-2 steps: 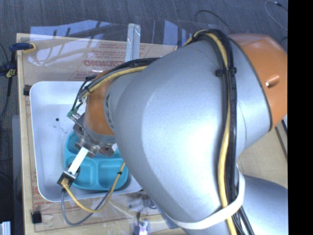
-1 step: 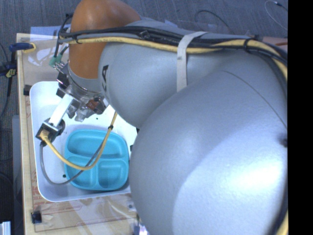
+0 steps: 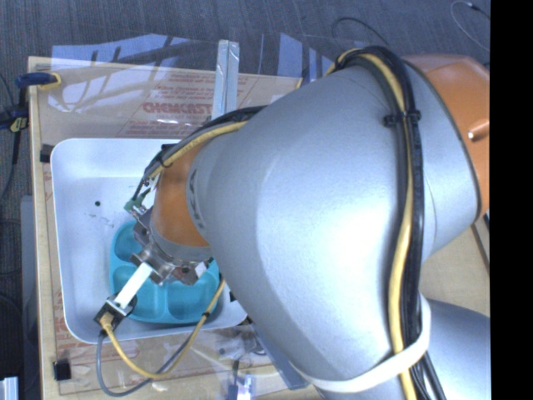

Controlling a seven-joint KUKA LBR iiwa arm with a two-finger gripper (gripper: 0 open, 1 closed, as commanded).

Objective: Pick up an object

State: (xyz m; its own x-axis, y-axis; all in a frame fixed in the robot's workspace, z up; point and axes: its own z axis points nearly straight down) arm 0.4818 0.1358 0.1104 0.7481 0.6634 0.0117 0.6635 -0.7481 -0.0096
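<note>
Looming grey arm (image 3: 333,223) hides the gripper's fingers, state untellable, above a light, stiff turquoise plastic tray (image 3: 141,294), best gripped by its rim.

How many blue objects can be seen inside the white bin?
1. A light blue plastic tray with compartments lies at the near end of the shallow white bin, partly under the grey arm. The arm covers much of the bin, so more may be hidden.

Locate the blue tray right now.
In the camera view, the blue tray lies in the left white bin, near its front edge, partly hidden beneath the arm's wrist.
</note>
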